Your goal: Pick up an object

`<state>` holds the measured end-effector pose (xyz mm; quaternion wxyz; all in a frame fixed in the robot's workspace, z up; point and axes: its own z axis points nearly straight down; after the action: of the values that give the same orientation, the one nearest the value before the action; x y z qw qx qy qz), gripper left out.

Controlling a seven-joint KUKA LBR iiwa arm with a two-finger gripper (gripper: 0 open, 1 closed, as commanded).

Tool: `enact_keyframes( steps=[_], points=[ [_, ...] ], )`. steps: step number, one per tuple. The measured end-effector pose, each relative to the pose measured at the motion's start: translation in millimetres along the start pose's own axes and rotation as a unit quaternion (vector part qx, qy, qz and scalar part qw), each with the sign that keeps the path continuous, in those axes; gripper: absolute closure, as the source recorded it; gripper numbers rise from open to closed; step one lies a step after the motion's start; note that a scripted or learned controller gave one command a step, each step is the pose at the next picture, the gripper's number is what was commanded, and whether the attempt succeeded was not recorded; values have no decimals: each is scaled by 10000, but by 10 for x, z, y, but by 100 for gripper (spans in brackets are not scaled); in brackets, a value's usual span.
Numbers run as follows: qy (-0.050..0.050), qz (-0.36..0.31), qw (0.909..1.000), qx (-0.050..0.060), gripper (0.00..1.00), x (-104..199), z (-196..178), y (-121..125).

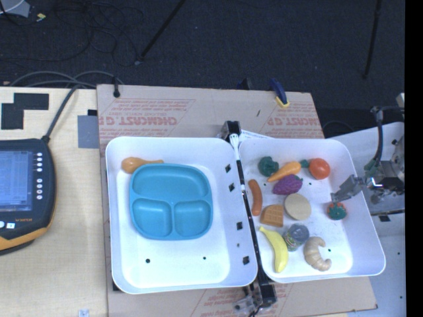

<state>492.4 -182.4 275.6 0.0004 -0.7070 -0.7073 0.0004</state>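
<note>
The right bin (360, 256) holds several toy foods: a yellow banana (276, 247), a tan croissant (317, 253), a beige round piece (297, 207), a purple eggplant (287, 185), an orange carrot (285, 171), a green broccoli (267, 166), a red tomato (319, 168), a brown sausage (255, 193), a brown wedge (271, 214) and a grey-blue lump (297, 233). My gripper (346, 189) hangs over that bin's right side, just above and right of a small red and green strawberry (337, 211). Nothing shows in its grasp.
The left bin (165, 269) carries a blue divided plate (172, 200) and an orange drumstick (135, 164) at its top left corner. A teach pendant (23, 193) lies on the bench at far left. A black divider (244, 203) joins the two bins.
</note>
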Motion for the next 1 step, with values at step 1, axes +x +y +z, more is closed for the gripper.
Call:
enact_keyframes(
  steps=[1],
  points=[
    [-16, -21, 10000, -83, 0, 410, -2104, -165]
  ],
)
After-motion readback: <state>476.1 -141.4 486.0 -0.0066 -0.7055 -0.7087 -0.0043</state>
